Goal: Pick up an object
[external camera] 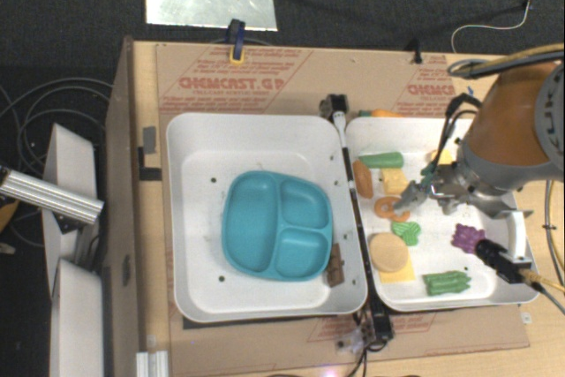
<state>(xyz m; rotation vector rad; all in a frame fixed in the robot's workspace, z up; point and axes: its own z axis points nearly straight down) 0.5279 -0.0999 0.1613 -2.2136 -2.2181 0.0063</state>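
Observation:
The right bin (508,296) holds several toy foods. Among them are a green piece (381,160), an orange hot dog (362,177), a yellow block (394,181) and an orange ring (385,208). Nearer the front lie a small green leafy piece (407,232), a tan round bun (389,252), purple grapes (466,236) and a green pod (446,282). My gripper (413,197) reaches in from the right. It hangs over the middle of this bin, just right of the orange ring and above the leafy piece. Nothing is seen held in it.
The left bin (199,137) bears a blue divided plate (277,225). A black divider (346,181) runs between the bins. A brown piece (335,265) sits at the left bin's right wall. The arm's orange band (512,115) covers the right bin's far right corner.

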